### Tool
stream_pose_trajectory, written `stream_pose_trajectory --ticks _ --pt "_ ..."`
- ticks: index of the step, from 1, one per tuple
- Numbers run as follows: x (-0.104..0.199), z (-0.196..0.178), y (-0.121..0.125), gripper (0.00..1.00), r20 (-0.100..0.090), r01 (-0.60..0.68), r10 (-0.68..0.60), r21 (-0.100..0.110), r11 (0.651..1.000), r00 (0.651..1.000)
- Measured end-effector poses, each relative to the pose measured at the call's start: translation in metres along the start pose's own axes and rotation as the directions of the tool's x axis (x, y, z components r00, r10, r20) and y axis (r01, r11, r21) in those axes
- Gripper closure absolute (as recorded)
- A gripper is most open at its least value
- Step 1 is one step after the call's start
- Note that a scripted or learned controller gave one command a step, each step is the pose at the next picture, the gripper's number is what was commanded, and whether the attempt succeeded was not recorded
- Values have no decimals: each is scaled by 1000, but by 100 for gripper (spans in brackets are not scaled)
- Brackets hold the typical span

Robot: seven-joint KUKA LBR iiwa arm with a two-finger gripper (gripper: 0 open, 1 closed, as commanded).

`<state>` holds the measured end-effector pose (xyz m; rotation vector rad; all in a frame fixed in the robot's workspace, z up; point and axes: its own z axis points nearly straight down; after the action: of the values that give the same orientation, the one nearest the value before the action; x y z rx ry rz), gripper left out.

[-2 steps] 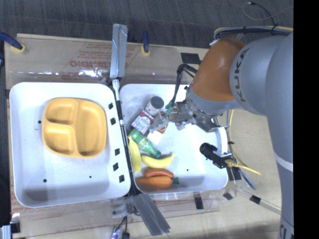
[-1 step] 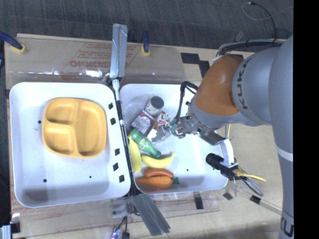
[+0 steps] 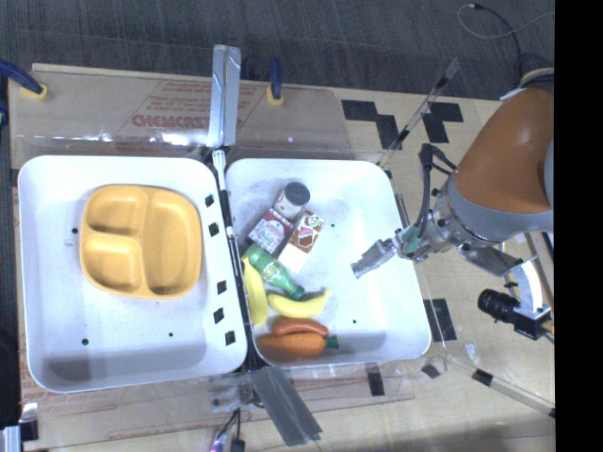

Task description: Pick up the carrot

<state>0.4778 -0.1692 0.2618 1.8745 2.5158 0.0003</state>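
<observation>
Tool (image 3: 370, 259) sits over the right side of the right bin (image 3: 400, 217), angled down toward the bin floor, nothing visible in it; from my feed I cannot tell whether it is open or closed. Arm (image 3: 504, 163) comes in from the right, smooth rounded orange shell above a grey wrist.

Carrot (image 3: 294, 344) lies along the near wall of the right bin, orange, tapered, with a small green tuft at its right end. Well apart from the tool. A red-orange sausage-shaped item (image 3: 300, 327) rests touching it just behind. Curved yellow banana (image 3: 300, 303) next, then a glossy green bottle (image 3: 273, 271) lying tilted. Two small cartons (image 3: 283, 231) and a round-topped grey can (image 3: 296, 195) sit toward the bin's centre.

Left bin (image 3: 57, 347) holds a yellow divided plastic plate (image 3: 141, 239), three compartments, rounded corners. Both bins are shallow, white and smooth. Counter (image 3: 170, 106) looks like pale wood.
</observation>
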Motion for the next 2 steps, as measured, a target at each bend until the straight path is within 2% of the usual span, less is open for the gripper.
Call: stream_pose_trajectory --ticks 1,2 --pt "45 83 18 0 -3 88 -88 4 996 996" --pt "3 90 0 0 -2 152 -152 1 988 988"
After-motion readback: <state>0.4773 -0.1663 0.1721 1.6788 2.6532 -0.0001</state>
